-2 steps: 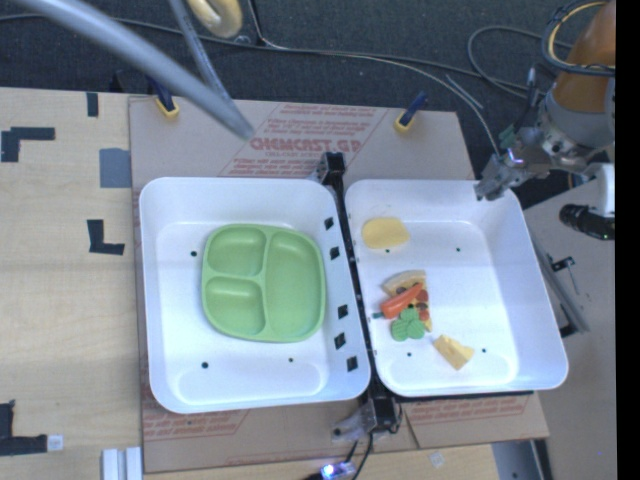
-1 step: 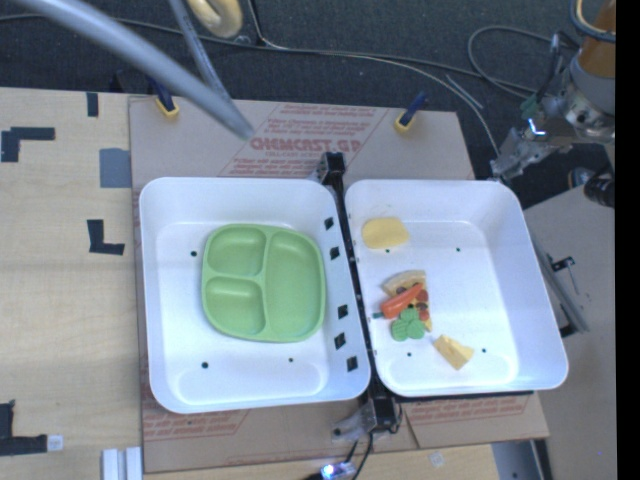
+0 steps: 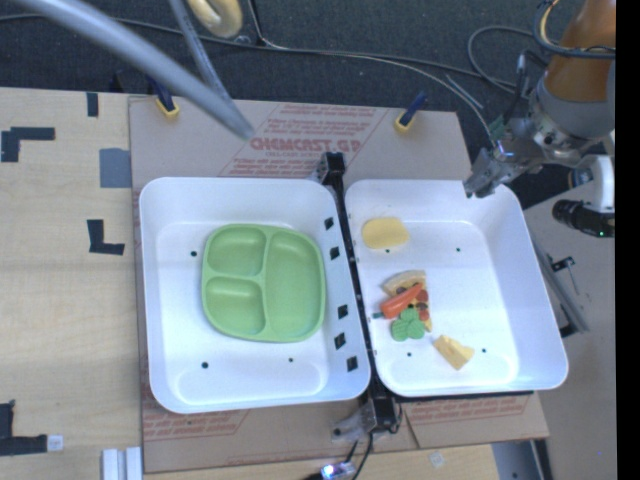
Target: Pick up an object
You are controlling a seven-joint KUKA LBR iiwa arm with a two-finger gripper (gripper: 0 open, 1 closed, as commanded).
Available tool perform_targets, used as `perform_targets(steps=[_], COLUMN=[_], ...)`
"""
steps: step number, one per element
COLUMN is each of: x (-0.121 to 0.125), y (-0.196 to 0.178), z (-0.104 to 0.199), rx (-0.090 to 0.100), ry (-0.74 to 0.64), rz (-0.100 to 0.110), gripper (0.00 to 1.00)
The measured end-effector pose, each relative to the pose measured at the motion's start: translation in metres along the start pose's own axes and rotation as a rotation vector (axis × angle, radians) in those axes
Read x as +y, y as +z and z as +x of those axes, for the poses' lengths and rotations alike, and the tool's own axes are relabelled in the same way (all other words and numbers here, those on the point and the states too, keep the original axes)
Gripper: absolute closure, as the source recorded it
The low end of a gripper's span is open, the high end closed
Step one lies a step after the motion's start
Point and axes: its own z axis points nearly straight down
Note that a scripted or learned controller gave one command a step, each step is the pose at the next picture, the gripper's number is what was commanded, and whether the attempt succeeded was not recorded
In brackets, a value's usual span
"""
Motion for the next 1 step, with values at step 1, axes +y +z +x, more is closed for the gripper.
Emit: perform_targets(steps=[1], x=[-0.0119], y=[0.0133], z=[0.0477], rx=[0.0], ry=[-0.001], rz=[0.0], gripper=[1.0])
